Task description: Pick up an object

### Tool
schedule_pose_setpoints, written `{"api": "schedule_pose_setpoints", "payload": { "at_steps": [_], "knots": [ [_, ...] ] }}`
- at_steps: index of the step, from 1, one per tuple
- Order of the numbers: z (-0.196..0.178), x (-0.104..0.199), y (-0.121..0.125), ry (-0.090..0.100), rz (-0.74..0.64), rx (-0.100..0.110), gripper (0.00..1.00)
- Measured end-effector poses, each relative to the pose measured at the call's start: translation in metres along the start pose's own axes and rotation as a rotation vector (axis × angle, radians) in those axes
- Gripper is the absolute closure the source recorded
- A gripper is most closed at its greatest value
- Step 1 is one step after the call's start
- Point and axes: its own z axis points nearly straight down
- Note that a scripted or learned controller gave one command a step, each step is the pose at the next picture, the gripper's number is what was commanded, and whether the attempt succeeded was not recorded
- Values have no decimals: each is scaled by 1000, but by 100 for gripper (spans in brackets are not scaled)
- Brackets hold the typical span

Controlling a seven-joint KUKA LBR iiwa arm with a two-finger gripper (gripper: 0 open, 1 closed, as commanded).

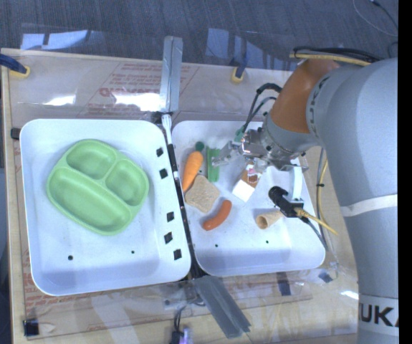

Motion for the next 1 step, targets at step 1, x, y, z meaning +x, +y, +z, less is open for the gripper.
{"api": "schedule_pose_setpoints", "payload": {
  "at_steps": [1],
  "knots": [
    [0,-2,1,3,10,1,0]
  ]
}}
